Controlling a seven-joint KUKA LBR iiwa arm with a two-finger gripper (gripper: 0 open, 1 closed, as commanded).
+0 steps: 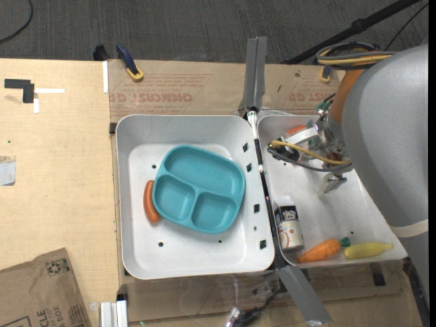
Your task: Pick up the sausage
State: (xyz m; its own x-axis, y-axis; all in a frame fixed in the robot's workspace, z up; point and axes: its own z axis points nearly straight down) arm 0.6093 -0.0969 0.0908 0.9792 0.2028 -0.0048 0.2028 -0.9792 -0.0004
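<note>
The sausage, a short orange-red link, lies on the floor of the left bin. It rests against the left edge of a teal divided plate. My gripper hangs over the upper part of the right bin, far to the right of the sausage and across the wall between the bins. The big grey arm and a bundle of cables hide most of it. Nothing shows in its grasp.
The teal plate takes up the middle of the left bin. In the right bin a small can lies near the left wall, and a carrot and a yellow piece lie along the front edge. A blue-handled clamp lies on the bench behind.
</note>
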